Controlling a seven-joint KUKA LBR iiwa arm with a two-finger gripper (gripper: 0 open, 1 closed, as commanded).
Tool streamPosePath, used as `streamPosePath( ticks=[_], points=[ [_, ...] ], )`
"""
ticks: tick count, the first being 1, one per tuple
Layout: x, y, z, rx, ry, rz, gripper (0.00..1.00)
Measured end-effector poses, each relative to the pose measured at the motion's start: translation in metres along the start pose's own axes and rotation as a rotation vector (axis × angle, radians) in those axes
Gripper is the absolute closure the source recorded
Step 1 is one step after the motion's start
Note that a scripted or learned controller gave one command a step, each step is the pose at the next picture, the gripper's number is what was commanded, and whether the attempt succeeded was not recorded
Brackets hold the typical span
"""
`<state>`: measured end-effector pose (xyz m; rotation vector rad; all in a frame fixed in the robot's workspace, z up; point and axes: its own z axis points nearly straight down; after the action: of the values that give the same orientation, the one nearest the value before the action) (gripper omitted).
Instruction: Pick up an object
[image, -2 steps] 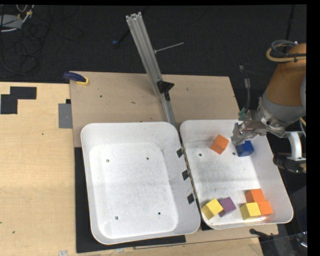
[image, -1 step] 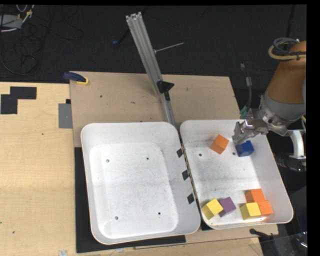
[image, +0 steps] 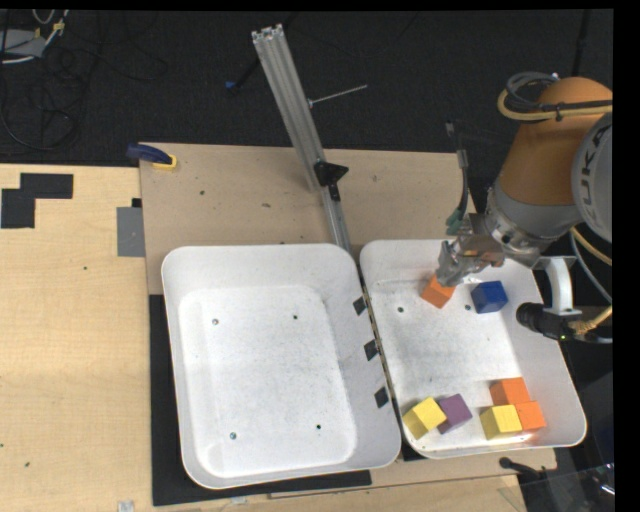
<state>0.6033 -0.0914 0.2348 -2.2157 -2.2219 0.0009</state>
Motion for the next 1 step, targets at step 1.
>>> streamPosePath(
  ticks=[1],
  points=[
    [0.0590, -0.0043, 0.0102, 0.001, 0.001, -0.002, 1.00]
  ],
)
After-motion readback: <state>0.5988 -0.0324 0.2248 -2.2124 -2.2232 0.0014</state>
